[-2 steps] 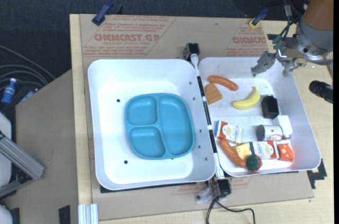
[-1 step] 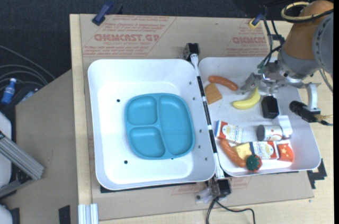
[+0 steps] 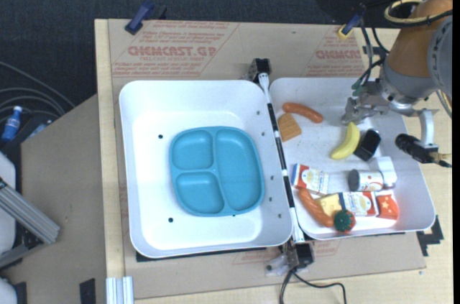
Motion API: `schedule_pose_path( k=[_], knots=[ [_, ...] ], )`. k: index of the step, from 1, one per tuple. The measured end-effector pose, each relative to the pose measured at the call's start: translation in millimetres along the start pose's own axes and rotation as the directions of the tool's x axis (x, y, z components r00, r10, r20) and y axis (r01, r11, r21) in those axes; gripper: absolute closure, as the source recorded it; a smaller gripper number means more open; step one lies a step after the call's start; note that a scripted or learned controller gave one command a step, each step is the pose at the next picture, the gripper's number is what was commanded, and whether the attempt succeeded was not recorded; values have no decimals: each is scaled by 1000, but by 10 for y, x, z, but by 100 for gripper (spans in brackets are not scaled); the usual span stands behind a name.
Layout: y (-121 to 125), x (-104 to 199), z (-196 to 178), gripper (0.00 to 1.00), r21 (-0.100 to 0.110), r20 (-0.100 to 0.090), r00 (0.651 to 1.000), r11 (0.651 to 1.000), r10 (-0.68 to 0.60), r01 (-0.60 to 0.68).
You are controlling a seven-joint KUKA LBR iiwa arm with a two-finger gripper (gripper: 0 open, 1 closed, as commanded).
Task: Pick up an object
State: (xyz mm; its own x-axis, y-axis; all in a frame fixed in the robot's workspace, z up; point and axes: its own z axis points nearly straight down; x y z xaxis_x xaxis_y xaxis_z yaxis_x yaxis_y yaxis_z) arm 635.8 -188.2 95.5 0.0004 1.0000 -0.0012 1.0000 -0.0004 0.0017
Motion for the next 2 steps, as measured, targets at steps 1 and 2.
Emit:
schedule_pose_path(
  k=[1, 2],
  knots=[
    [259, 306, -990, 100, -1, -1, 1000, 1000, -2, 2],
    [196, 1042, -1469, 100, 0, -2, 1000, 1000, -2, 2]
  ],
)
